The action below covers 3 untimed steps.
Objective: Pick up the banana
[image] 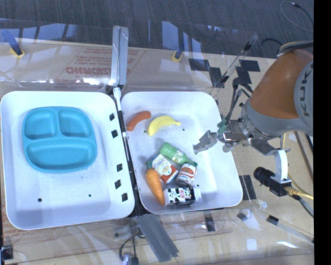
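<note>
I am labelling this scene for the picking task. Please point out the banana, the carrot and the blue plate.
banana (163,124): camera view, middle of its yellow body.
carrot (154,185): camera view, middle of its orange body.
blue plate (59,155): camera view, floor of its large lower compartment.

Left bin (22,203): shallow, white, holding a blue divided plate (59,137) in its upper half.
Blue divided plate: three compartments, two small ones above and one long one below.
Right bin (209,106): shallow, white, touching the left bin along a seam marked with black tabs.
Orange sausage-shaped toy (137,119): upper left of the right bin, lying aslant.
Green bottle (176,153): centre of the right bin, on its side.
Carrot (154,185): lower left of the cluster, just beside a black-and-white carton (180,195).
Red-and-white packets (176,171): between bottle and carton, labels too small to read.
Bench (71,65): light wood under clear sheeting.
</note>
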Available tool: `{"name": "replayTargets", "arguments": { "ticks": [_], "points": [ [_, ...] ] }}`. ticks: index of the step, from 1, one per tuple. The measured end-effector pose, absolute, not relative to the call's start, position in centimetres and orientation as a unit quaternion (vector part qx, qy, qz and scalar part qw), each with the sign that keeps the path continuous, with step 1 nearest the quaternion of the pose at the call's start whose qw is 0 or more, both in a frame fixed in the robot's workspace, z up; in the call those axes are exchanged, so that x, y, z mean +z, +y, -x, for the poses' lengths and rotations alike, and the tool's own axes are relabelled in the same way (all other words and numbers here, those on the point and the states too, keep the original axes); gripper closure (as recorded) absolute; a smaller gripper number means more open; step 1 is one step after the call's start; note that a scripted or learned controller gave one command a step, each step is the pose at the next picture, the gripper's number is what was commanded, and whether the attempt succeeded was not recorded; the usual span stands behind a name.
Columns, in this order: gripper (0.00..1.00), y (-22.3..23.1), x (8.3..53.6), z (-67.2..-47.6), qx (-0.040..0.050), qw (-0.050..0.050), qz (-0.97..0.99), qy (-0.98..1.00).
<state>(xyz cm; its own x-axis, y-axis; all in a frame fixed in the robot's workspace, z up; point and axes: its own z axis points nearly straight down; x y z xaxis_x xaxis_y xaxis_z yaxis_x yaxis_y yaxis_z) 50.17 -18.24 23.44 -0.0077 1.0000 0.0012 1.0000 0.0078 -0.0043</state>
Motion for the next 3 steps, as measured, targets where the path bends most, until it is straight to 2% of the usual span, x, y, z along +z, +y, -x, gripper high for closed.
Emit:
{"name": "replayTargets", "arguments": {
  "ticks": [1, 2, 3],
  "points": [
    [0.0, -15.7, 20.6, -56.2, 0.0007, 0.001, 0.657, -0.754],
    [0.0, -20.2, 29.3, -57.9, 0.0004, -0.001, 0.574, -0.819],
    [0.0, -16.8, 10.1, -61.9, 0.0003, 0.001, 0.396, -0.918]
  ]
}}
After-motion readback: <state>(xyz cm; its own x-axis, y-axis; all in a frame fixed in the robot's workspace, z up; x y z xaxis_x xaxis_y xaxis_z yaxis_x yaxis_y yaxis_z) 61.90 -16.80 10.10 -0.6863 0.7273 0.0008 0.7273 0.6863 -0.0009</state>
